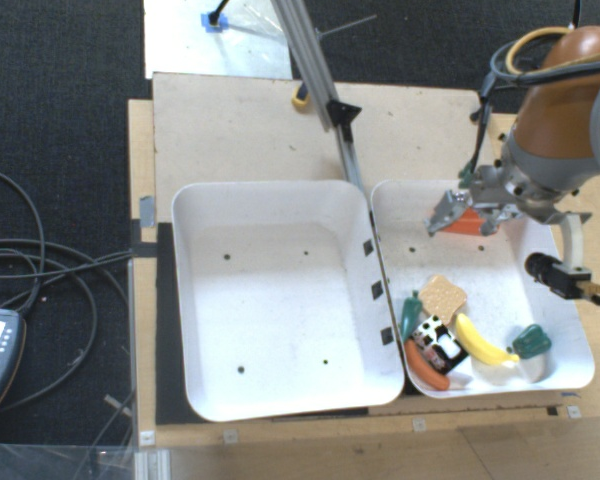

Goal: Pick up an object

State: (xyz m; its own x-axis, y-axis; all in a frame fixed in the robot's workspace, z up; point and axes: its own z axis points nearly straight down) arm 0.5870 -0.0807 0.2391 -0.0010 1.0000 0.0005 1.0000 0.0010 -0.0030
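Several toys (460,340) crowd the right bin's (580,373) near corner, apart from the gripper (467,213) pinching an orange piece (466,224).

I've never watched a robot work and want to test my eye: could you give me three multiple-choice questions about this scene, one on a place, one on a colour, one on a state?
1. Where do the small toy objects lie?
A. left white bin
B. right white bin
C. on the bare bench

2. What colour is the curved banana-shaped toy?
A. yellow
B. blue
C. purple

3. Where is the gripper relative to the flat orange block?
A. far off, over the left bin
B. right over it
C. outside both bins

Answers:
1 B: the pile sits in the near part of the right white bin.
2 A: the banana-shaped toy is yellow.
3 B: the gripper sits directly above the orange block, partly covering it.
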